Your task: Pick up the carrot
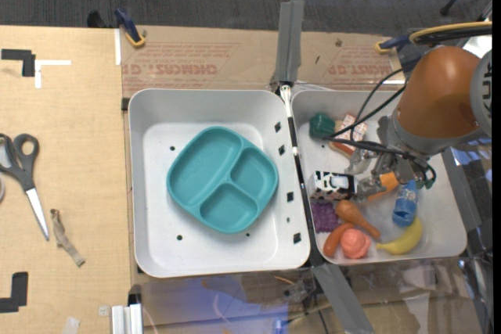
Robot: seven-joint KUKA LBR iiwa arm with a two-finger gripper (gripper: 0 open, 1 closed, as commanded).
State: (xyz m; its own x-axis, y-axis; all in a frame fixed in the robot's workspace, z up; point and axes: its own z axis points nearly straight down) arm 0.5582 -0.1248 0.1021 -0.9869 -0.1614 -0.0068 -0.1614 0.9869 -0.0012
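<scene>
We see two white bins: the left bin [149, 192] holds a teal divided plate [223, 178], the right bin [442, 235] a toy jumble. The gripper [380, 168] hangs low over it; its state we cannot tell. The carrot [357, 217] lies just below, apparently ungrasped.

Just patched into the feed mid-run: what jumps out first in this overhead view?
The teal divided plate lies alone in the left bin, tilted against the bin's edges. The grey arm with its orange band hangs over the right bin, its gripper low among crowded toys: a carrot, a banana, a blue bottle. Scissors lie on the bench at far left.
</scene>
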